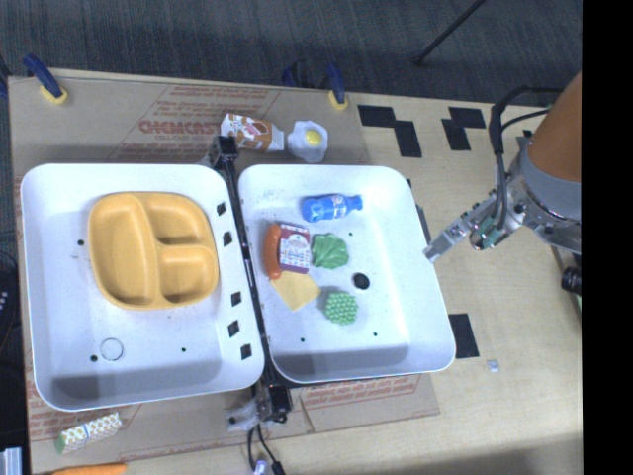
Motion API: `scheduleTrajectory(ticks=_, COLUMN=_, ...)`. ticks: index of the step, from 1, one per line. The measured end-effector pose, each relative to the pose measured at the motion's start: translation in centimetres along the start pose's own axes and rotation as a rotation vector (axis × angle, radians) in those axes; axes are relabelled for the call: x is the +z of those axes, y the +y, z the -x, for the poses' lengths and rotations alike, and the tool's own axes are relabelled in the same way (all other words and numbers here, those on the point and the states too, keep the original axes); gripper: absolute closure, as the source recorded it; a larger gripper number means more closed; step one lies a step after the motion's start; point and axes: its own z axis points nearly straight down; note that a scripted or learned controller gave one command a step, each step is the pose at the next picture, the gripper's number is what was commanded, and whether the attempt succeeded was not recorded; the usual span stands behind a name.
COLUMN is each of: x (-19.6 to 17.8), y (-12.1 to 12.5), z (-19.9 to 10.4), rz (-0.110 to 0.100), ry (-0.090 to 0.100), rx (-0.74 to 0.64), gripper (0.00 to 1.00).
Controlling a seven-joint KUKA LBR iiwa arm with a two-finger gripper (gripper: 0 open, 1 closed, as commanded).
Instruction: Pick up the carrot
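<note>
1. The gripper (pixel 447 241) is hanging over the bare bench just outside the right rim of the right bin (pixel 420 265), with its tip pointing left toward the bin. At this size I cannot tell whether it is spread or pressed together, and nothing is showing in its grasp.

2. The carrot (pixel 270 249) appears to be the orange piece lying near the left wall of the right bin. It is touching, and perhaps partly tucked under, a red-labelled packet (pixel 294 247) on its right. I am reading it as the carrot by colour and shape only, since little of it is showing.

3. Other things are crowding it: a yellow wedge (pixel 296 291) is sitting just below it, a green leafy piece (pixel 331 251) is lying beside the packet, a blue bottle (pixel 329 206) is resting above, and a green bumpy ball (pixel 341 308) is sitting lower right.

4. The left bin (pixel 45 295) is holding a yellow divided tray (pixel 153 247), well apart from the carrot.

5. Judging by this, the task is sitting at its approach step: the carrot is untouched and the arm is well apart from it.

6. The next move is calling for travel left across the whole right bin, then a descent over the carrot's exposed left side, lined up so that the packet and the bin wall are not getting in the way.
</note>
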Motion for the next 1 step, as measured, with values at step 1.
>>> scheduleTrajectory(ticks=1, x=9.68, y=-1.14, z=0.97, rz=-0.003, ry=0.004, rx=-0.073, gripper=1.0)
